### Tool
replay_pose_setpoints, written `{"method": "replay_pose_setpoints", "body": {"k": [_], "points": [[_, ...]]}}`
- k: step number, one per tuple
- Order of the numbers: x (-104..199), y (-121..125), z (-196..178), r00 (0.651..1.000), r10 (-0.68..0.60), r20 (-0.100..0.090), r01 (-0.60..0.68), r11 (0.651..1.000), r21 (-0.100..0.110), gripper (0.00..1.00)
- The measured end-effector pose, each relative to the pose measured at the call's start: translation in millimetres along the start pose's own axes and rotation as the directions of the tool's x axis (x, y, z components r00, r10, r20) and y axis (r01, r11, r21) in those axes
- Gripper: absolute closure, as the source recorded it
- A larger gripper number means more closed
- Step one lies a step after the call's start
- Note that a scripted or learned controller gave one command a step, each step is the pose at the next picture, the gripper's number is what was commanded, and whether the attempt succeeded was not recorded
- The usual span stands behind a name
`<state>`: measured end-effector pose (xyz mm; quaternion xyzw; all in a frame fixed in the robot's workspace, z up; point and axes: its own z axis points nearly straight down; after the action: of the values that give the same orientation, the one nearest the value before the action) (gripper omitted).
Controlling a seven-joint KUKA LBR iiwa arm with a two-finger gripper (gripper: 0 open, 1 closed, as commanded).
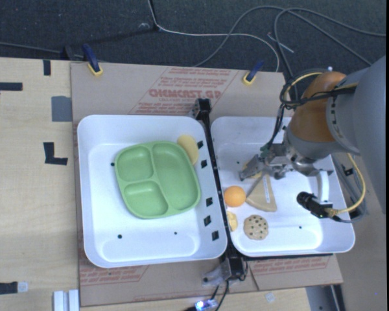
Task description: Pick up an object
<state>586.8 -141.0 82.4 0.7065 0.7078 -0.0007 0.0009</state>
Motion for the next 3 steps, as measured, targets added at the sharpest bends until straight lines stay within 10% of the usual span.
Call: {"method": "replay_pose_setpoints", "body": {"k": [1,3], "points": [[-0.2,1.1,-13.5,1.000,0.000,0.001,0.000,1.000,-0.002,1.00],[1.0,6.4,-136.5,1.000,0.001,-0.001,-0.001,1.000,-0.006,1.00]]}}
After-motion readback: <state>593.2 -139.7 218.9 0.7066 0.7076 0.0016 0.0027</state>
